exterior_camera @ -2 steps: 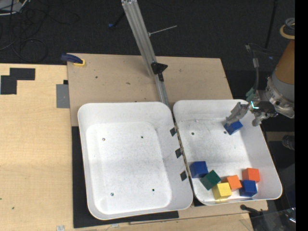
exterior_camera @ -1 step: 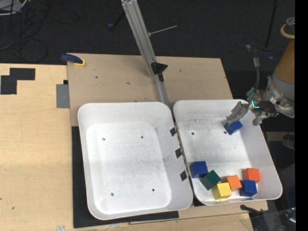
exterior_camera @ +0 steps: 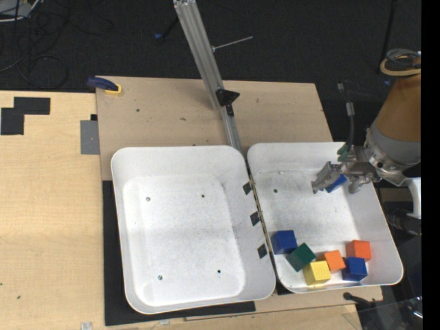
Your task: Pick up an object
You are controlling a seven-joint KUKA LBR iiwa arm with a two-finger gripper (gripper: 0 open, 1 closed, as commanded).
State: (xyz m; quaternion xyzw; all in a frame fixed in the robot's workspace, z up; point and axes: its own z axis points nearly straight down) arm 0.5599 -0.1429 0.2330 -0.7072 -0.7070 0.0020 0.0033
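While blocks crowd the right bin's near edge, the gripper pinches a blue block above open floor.

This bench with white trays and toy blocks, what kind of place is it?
Probably a robotics lab: a robot arm reaches over two white bins, coloured blocks serve as practice objects, and cables lie behind the bench.

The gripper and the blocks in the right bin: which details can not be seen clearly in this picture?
- Gripper, camera view: a small blue piece sits at the fingers; too small to tell if it is gripped.
- Blue block at the right bin's front corner: partly hidden by the orange blocks.
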